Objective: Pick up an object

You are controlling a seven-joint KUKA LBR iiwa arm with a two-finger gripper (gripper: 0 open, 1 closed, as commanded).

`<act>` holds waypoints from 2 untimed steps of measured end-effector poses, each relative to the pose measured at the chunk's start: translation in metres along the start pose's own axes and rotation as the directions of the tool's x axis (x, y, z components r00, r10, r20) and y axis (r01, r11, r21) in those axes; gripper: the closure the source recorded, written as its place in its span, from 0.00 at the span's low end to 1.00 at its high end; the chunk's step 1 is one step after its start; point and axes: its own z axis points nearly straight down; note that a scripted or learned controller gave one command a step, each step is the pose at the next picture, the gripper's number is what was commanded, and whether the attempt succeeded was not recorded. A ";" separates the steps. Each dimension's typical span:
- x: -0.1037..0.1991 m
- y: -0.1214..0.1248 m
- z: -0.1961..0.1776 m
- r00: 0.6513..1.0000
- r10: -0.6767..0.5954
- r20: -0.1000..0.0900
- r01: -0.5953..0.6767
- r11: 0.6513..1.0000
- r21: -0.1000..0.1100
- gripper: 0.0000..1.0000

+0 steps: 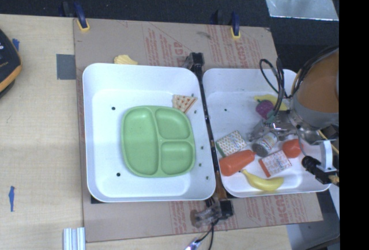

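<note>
Fingers (267, 138) low in right bin (230, 84), touching silver can (266, 145)

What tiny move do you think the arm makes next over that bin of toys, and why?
Probably a short straight descent. The gripper sits low in the right bin, among the patterned card, orange carrot and banana. I see nothing held between its fingers, so lowering onto whatever lies beneath seems the likeliest step.
</note>
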 end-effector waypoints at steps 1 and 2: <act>-0.002 -0.056 0.000 1.000 -0.001 0.000 0.001 1.000 -0.001 0.00; -0.041 0.028 -0.001 1.000 0.000 0.001 0.000 1.000 -0.003 0.00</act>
